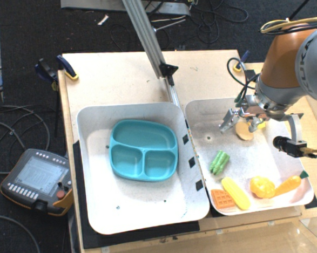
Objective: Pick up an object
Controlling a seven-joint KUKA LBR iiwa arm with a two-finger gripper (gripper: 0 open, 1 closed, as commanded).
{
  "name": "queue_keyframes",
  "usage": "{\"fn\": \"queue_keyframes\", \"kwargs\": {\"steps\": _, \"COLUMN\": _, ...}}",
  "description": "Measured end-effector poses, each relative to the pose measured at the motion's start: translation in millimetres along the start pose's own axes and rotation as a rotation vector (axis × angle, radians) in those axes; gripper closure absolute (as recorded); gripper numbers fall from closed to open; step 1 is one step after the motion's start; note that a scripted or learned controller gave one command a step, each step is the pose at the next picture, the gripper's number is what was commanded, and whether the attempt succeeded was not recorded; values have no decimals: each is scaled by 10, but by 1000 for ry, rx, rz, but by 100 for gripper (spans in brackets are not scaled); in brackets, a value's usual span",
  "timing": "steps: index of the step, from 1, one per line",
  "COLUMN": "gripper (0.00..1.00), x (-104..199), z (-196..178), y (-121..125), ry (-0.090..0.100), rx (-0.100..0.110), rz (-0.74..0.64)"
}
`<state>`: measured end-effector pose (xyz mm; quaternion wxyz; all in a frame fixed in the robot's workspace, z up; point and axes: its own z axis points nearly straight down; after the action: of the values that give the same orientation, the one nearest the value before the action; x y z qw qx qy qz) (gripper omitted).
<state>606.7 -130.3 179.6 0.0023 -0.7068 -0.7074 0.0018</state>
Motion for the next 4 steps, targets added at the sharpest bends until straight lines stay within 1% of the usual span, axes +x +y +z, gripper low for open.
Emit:
{"fn": "queue_keyframes", "kwargs": {"steps": 1, "gripper": 0, "x": -18, "z": 554, "y": -4, "ry": 0, "rx": 0, "rz": 1}}
{"fn": "queue_keyframes", "kwargs": {"steps": 2, "gripper": 100, "x": -22, "z": 412, "y": 13, "ry": -1, "rx": -8, "rz": 1}}
{"fn": "queue_keyframes", "kwargs": {"steps": 3, "gripper": 100, "x": -22, "z": -15, "y": 16, "ry": -2, "rx": -12, "rz": -1}}
{"fn": "queue_keyframes", "kwargs": {"steps": 4, "gripper": 100, "x": -124, "z": -557, "y": 21, "ry": -3, "rx": -13, "rz": 0}}
